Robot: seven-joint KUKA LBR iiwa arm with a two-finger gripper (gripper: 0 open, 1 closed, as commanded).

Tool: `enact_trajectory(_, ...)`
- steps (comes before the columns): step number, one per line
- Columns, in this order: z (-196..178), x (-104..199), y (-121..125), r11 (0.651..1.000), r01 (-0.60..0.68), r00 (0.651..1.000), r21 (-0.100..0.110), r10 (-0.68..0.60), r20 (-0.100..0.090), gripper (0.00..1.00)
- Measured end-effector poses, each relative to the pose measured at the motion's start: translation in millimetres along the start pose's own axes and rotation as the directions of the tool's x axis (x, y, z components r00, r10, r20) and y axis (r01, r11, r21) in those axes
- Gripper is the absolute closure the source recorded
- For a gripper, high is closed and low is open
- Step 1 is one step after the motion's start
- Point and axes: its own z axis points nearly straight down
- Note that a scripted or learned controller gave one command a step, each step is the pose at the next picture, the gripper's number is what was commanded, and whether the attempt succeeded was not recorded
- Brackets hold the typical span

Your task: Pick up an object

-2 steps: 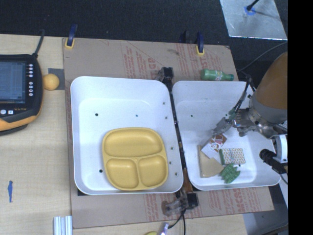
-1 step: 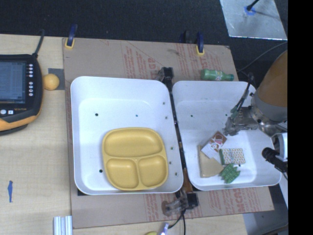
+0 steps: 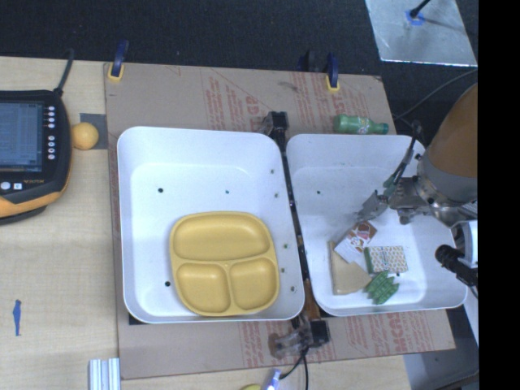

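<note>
The right white bin (image 3: 325, 157) holds a small heap near its front: a tan wedge (image 3: 348, 276), a red-and-white packet (image 3: 357, 240), a checkered pouch (image 3: 387, 259) and a green toy (image 3: 380, 288). My gripper (image 3: 375, 205) reaches in from the right, its dark fingers hanging low just above and behind the packet. Nothing shows between them. The left white bin (image 3: 146, 157) carries a yellow divided tray (image 3: 224, 262).
A green bottle (image 3: 361, 124) lies on the cardboard behind the right bin. A teach pendant (image 3: 28, 149) and an orange ball (image 3: 84, 135) sit at the far left. Clamps hold the cardboard at its back edge.
</note>
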Motion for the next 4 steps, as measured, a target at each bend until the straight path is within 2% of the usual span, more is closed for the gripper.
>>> enact_trajectory(1,-9,11,81,1.000,-0.005,1.000,-0.004,0.005,-0.002,0.00)
enact_trajectory(2,-29,8,29,1.000,-0.005,1.000,-0.003,0.005,-0.002,0.00)
enact_trajectory(3,-88,29,0,1.000,-0.004,1.000,-0.003,0.004,-0.002,0.00)
enact_trajectory(4,-89,33,15,1.000,-0.004,1.000,-0.005,0.004,-0.002,0.00)
